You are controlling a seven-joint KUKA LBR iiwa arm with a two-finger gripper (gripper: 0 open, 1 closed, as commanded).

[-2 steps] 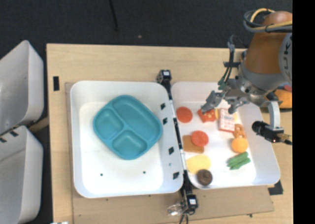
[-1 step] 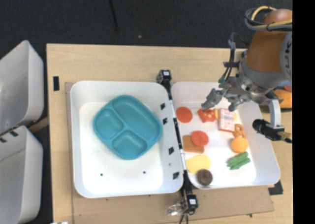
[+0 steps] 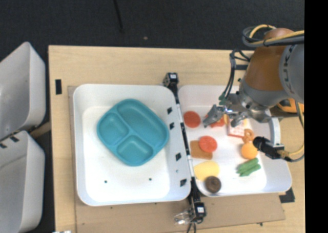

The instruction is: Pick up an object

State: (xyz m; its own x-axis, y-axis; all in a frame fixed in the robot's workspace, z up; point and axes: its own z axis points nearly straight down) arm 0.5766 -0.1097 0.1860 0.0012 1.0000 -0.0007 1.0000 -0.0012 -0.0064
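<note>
My gripper (image 3: pixel 223 120) hangs over the upper middle of the right bin (image 3: pixel 277 178), with its two grey fingers spread open. A small orange-red piece (image 3: pixel 220 122) shows low between the fingers; I cannot tell if they touch it. A red-orange disc (image 3: pixel 192 119) lies just left of the gripper. A white and red packet (image 3: pixel 236 131) lies just below its right finger. Further down are a red round piece (image 3: pixel 208 143) on a brown slab (image 3: pixel 198 151), an orange fruit (image 3: pixel 248 150), a green vegetable (image 3: pixel 248 167), a yellow piece (image 3: pixel 206 169) and a brown doughnut (image 3: pixel 212 184).
The left bin (image 3: pixel 87 186) holds a teal divided plate (image 3: pixel 132 131). A black-clipped divider (image 3: pixel 180 140) runs between the bins. The grey arm with its orange band (image 3: pixel 266 68) comes in over the right bin's top right corner. A black cable (image 3: pixel 271 147) trails beside the orange fruit.
</note>
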